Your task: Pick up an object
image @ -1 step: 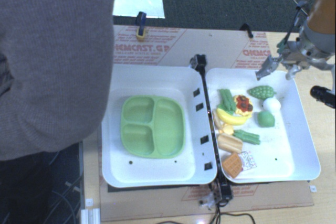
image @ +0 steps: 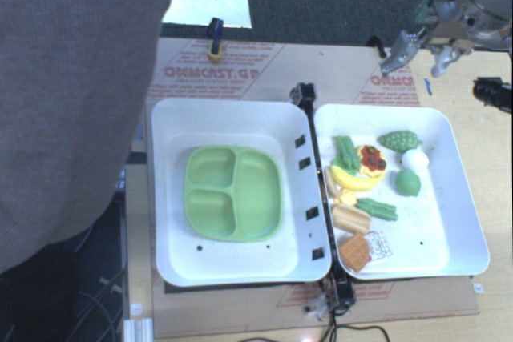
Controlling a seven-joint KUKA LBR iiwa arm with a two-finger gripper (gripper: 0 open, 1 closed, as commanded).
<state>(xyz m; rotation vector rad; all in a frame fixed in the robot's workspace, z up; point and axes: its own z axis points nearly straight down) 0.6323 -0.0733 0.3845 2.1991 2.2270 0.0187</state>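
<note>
Two white bins side by side, arm raised at upper right

The left bin (image: 168, 172) holds a green divided tray (image: 233, 193). The right bin (image: 457, 196) holds toy food: a banana (image: 355, 179), a green ball (image: 408, 183), a white egg (image: 414, 159), a bread roll (image: 350, 218) and a waffle piece (image: 353, 252). The gripper (image: 421, 56) hangs above the bench beyond the right bin, nothing visible between its fingers.

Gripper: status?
Gripper above the right bin's far edge, holding nothing. Toy food clustered in right bin. Green tray in left bin. Nothing in the way.
</note>
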